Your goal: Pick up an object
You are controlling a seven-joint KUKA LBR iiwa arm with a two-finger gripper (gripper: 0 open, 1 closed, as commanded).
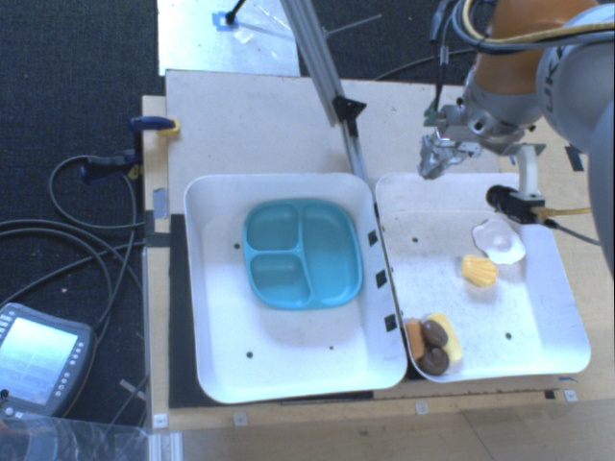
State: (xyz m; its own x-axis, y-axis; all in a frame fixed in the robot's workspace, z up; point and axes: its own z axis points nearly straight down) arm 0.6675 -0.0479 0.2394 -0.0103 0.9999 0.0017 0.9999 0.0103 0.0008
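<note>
The right bin (538, 353) carries several small objects. A yellow ridged piece (479, 271) lies near its middle, and just above it, toward the bin's far right side, sits a pale translucent piece (499, 241). Down in the near left corner a cluster is packed together — an orange stick (414, 335), two brown oval lumps (434, 347) one above the other, and a yellow slab (448, 334) under and beside them, all touching.

The gripper (434, 161) hangs above the far left corner of this bin, well apart from every object, with nothing in it; its fingers are too small and blurred to tell how far apart they stand. Above it rises the grey arm with its orange band (533, 17), cables looping over the wrist.

The left bin (207, 344) holds a teal divided plate (302, 254) with three compartments, resting flat near the middle. A slanted metal pole (317, 51) crosses the bench (250, 123) down to the seam between the bins. Off the bench to the left lie black cables (67, 229) and a handheld pendant with a lit screen (38, 358).
</note>
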